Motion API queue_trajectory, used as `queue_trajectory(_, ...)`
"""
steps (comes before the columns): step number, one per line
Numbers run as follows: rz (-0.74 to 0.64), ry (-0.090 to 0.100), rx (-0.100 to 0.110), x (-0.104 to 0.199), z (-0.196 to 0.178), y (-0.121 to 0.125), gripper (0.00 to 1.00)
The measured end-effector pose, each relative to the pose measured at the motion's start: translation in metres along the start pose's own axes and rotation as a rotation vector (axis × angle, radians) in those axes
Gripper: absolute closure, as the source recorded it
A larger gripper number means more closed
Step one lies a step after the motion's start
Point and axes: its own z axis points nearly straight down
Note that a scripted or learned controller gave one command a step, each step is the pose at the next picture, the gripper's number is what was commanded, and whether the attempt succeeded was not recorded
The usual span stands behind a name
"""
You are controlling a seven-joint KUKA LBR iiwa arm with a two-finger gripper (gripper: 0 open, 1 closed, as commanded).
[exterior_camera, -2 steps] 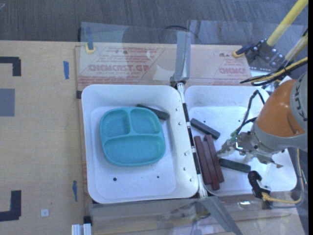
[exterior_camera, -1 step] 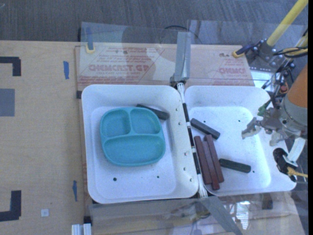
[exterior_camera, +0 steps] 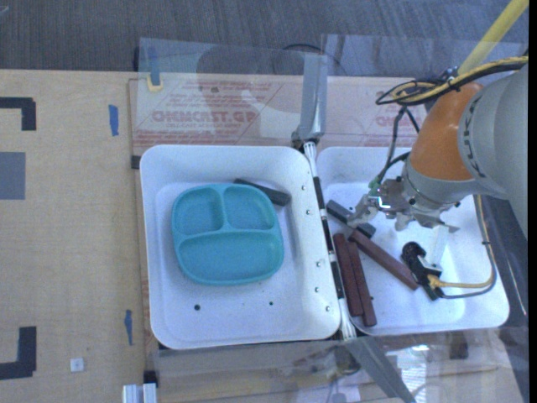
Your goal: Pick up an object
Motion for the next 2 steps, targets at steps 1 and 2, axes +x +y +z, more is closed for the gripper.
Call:
queue_trajectory(1,-0.067,0.005,0.009,-0.028,0.011,-0.046,0.0)
queue_trajectory(2,-0.167,0.006,0.007,-0.048,0.011,-0.095,0.0)
